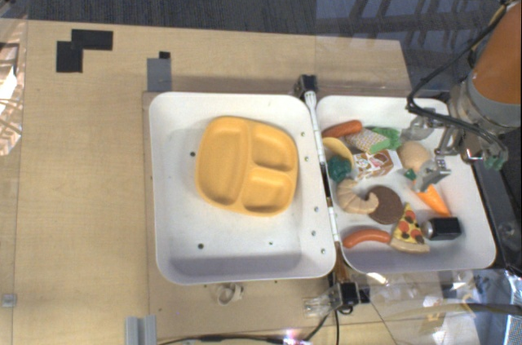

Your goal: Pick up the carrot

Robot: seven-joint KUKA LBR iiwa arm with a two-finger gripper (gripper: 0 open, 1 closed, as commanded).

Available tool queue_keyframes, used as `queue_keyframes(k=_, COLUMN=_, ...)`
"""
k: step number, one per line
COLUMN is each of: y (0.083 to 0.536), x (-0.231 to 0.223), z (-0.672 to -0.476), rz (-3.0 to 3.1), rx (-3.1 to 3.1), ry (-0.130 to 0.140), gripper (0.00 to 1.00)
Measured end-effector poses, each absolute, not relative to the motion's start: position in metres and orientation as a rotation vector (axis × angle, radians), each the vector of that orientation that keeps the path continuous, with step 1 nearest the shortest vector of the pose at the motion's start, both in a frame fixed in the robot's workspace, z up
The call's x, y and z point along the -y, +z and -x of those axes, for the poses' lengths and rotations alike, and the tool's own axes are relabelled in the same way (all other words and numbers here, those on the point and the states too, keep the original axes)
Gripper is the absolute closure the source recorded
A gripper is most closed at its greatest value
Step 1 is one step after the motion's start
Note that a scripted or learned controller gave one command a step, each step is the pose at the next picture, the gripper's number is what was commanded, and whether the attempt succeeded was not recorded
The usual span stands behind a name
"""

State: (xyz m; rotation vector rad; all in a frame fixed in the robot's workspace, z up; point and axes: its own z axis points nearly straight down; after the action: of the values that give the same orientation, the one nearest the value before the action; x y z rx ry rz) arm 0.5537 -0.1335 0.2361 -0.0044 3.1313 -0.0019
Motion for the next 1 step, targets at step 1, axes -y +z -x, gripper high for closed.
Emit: queue_keyframes(k=1, y=0.1039, x=0.1752, z=-0.5665, rz=0.182, rx=-3.123, ry=-0.004, gripper=0.0)
